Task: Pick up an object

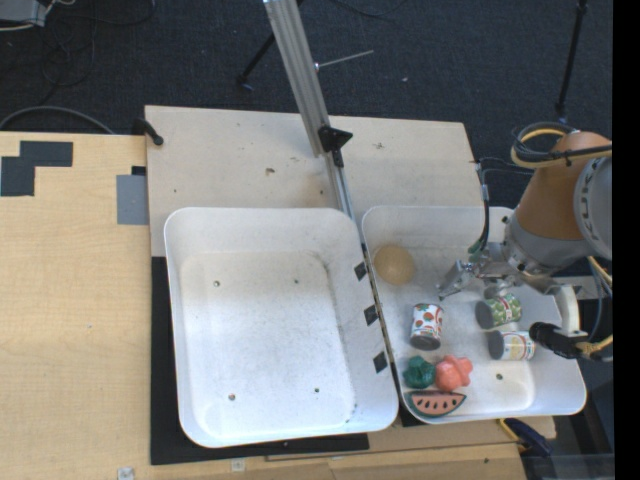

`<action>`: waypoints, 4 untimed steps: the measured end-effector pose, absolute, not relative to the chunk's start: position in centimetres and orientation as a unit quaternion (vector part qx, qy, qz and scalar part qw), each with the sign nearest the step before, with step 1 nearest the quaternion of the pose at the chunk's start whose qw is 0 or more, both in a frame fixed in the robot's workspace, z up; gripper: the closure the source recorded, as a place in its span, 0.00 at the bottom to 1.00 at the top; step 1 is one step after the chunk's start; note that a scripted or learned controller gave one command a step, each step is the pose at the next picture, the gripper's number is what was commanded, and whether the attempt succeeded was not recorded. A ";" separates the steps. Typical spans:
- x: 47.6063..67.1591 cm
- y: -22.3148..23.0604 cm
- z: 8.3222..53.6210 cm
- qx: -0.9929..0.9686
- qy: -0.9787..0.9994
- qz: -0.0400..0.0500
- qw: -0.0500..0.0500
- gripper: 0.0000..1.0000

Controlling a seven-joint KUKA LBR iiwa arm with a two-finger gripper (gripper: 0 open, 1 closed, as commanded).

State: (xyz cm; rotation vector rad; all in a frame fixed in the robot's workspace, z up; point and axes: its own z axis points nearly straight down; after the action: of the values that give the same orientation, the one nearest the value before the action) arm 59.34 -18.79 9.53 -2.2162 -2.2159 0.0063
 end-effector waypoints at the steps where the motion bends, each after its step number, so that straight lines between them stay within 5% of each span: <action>1: 59.5 -18.9 10.9 -0.709 -0.706 0.001 0.001 1.00; 3: 59.4 -18.6 21.6 -0.706 -0.708 -0.001 -0.002 1.00; 4: 59.4 -18.7 22.5 -0.705 -0.709 0.000 0.000 1.00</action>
State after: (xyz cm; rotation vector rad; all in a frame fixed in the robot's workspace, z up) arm 59.38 -18.70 22.52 -2.2162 -2.2266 0.0001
